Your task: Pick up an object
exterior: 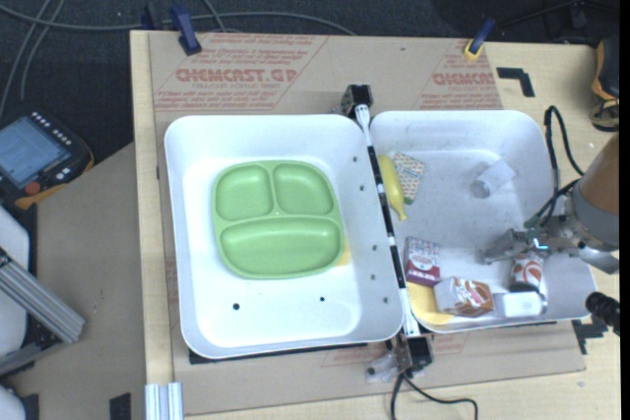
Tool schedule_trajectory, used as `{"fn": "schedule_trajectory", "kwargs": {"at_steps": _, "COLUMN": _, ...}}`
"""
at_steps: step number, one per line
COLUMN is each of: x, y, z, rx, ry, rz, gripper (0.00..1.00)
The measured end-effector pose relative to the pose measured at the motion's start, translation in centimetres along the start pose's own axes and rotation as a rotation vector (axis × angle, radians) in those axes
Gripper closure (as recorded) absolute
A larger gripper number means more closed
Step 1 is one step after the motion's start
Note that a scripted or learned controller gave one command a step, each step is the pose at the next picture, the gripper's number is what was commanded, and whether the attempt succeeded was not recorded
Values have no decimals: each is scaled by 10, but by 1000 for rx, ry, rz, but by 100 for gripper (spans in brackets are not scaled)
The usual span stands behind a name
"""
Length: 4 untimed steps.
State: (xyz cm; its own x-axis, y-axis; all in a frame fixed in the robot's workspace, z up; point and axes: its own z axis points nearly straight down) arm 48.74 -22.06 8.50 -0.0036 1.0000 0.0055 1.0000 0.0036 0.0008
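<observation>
My gripper (514,247) hangs low over the right bin (453,128), near its right side, with the arm coming in from the right edge. Just below it in the view lies a small red and white can (530,274); whether the two touch is unclear. Beside the can are a white block (520,304) and a brown and red packet (472,295). A purple and white packet (423,261) rests on a yellow piece (425,308) by the bin's left wall. Further back lie a yellow banana (393,189), a patterned packet (409,174) and a clear plastic piece (492,180).
The left bin (197,310) holds a green divided plate (279,217). A black divider bar (379,202) runs between the bins. A handheld controller (34,152) and cables lie left of the bench. The bench's cardboard top (246,74) shows behind the bins.
</observation>
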Motion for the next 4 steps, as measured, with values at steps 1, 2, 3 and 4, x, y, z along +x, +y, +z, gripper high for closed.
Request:
{"fn": "schedule_trajectory", "kwargs": {"at_steps": 1, "x": -2, "y": 1, "z": -10, "rx": -4, "ry": -6, "rz": 2, "gripper": 100}}
{"fn": "schedule_trajectory", "kwargs": {"at_steps": 2, "x": 67, "y": 82, "z": -75, "rx": -2, "ry": -5, "rz": 1, "gripper": 100}}
{"fn": "schedule_trajectory", "kwargs": {"at_steps": 3, "x": 66, "y": 81, "z": -74, "rx": 1, "ry": -6, "rz": 2, "gripper": 0}}
{"fn": "schedule_trajectory", "kwargs": {"at_steps": 4, "x": 126, "y": 67, "z": 2, "rx": 2, "ry": -5, "rz": 2, "gripper": 0}}
